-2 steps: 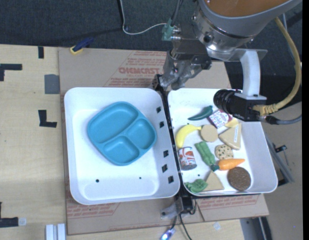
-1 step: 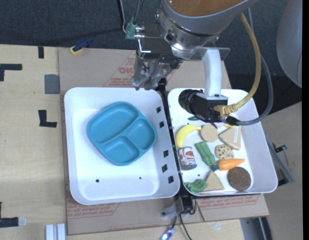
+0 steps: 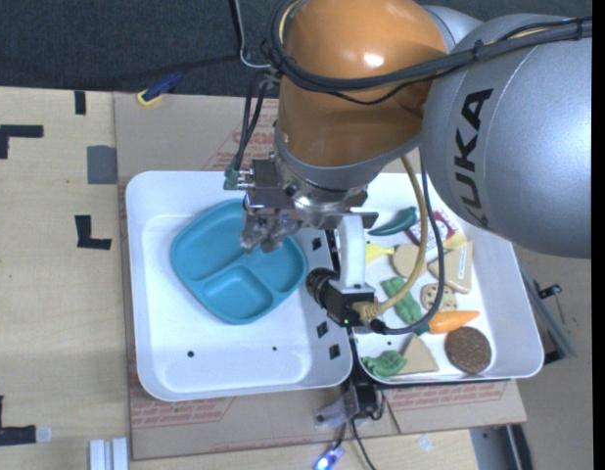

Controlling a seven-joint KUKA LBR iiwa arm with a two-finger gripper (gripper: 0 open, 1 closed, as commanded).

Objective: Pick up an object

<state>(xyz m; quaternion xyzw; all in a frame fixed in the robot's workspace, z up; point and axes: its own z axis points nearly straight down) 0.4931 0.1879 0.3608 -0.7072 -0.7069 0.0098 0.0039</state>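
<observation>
The gripper (image 3: pixel 264 225) hangs over the blue plate (image 3: pixel 234 265) in the left bin (image 3: pixel 151 292); whether its jaws are spread cannot be told.

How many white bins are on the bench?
2: the left bin holds a blue tray; the right bin holds small toy foods. The arm hides part of it.

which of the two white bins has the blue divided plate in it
The left bin. It holds the blue plate, under the gripper; the right bin holds small toy foods instead.
</observation>
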